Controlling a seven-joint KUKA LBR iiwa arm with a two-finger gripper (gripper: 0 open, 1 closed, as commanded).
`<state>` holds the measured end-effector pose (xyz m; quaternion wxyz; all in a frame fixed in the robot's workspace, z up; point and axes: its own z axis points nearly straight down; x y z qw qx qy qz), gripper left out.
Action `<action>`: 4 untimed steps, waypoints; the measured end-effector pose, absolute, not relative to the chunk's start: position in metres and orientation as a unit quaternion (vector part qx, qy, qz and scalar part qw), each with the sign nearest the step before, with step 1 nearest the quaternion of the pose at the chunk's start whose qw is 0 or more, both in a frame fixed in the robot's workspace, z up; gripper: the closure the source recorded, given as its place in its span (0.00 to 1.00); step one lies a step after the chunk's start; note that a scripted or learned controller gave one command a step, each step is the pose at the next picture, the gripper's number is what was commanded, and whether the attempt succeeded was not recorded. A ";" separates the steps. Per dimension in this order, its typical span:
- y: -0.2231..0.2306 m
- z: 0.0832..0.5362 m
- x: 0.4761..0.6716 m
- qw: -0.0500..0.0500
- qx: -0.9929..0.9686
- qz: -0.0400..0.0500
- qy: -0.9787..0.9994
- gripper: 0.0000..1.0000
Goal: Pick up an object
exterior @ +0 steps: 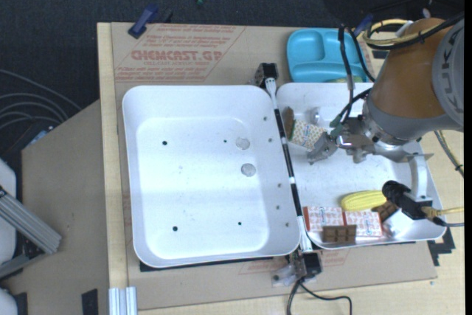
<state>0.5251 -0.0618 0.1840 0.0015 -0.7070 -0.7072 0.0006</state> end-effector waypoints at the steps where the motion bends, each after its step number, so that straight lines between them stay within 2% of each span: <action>1: -0.062 0.194 0.526 0.000 -0.707 0.000 -0.707 1.00; 2: -0.039 0.235 0.479 0.002 -0.707 0.001 -0.707 1.00; 3: -0.039 0.234 0.479 0.002 -0.707 0.001 -0.707 0.00; 4: -0.039 0.234 0.479 0.002 -0.707 0.001 -0.707 0.00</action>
